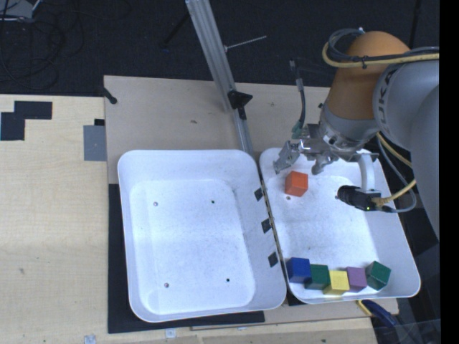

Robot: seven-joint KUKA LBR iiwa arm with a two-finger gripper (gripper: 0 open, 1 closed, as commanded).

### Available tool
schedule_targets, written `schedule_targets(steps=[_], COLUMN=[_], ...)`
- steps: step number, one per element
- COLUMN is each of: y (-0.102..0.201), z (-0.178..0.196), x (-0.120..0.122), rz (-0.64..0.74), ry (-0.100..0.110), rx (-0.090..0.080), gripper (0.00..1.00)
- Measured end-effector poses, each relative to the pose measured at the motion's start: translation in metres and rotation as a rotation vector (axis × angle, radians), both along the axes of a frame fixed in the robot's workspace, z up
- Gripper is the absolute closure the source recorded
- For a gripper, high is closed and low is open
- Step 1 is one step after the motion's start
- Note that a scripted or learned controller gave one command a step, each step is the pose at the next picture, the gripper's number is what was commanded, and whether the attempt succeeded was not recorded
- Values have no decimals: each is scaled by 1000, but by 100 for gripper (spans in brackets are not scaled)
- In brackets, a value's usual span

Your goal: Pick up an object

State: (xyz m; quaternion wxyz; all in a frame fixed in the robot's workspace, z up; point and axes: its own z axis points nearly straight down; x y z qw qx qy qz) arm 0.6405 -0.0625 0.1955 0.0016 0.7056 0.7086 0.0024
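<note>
Because the arm [391, 92] leans in from your right with its orange band bulging above the wrist and the wrist tipped down toward the far end of the right bin [401, 264], your biggest worry is the hardware itself: a low sweep could knock the bin's far rim or the clipped seam it shares with the left bin [186, 235], and shift both. Watch too the looped cables [337, 45] riding on the band, which could catch if the wrist twists hard.

The gripper [301, 162] hangs over that far end with its fingers spread wide and nothing between them. The orange cube [296, 184] lies on the bin floor just nearside of the fingertips, apart from them as far as this slant lets you judge. If the fingers come down where they now stand, expect them to land beyond the cube, or clip its top edge and nudge it toward the seam, then close on air.

The row of cubes along the near wall, blue [298, 268], dark green [318, 276], yellow [338, 280], purple [356, 276] and green [378, 273], sits packed edge to edge, well away from the gripper. Going for one there risks dragging its neighbours or jamming a finger against the wall.
</note>
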Motion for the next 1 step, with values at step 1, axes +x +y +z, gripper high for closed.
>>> schedule_targets(steps=[1], y=[-46], z=[-77], x=[-9], rz=[-8], ry=[17], rx=[-2], gripper=[0])
